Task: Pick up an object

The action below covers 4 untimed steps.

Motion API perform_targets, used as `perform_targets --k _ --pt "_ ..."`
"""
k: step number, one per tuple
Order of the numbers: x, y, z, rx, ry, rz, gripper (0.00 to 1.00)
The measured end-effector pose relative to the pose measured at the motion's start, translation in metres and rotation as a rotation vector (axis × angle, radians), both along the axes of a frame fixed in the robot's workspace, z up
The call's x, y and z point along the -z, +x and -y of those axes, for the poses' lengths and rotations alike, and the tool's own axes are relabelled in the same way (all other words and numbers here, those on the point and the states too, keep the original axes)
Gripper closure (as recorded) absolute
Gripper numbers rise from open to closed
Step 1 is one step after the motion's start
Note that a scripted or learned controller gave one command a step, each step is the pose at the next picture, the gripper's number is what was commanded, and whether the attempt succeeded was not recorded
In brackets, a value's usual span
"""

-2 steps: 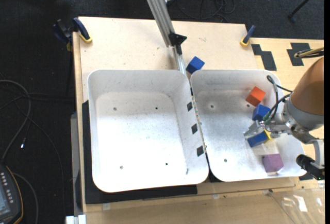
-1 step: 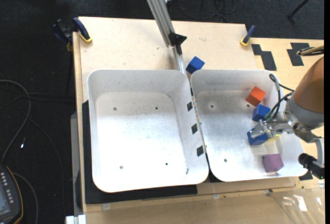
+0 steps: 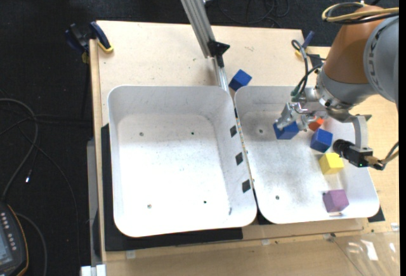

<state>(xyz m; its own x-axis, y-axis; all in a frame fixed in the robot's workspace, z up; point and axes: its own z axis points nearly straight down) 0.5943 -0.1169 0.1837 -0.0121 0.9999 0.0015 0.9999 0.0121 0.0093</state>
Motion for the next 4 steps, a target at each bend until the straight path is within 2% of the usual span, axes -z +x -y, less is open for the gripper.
perform_targets --k 1,2,3,4 --pt "-0.012 -0.022 -0.055 0.004 0.001 -0.010 1.00" --pt "-0.014 -0.018 -0.109 0.025 -0.014 -0.002 1.00" --pt "-0.024 -0.043 -0.154 0.007 0.000 -0.002 1.00" --pt "-0.069 -0.008 -0.117 0.015 -0.004 -0.002 1.00"
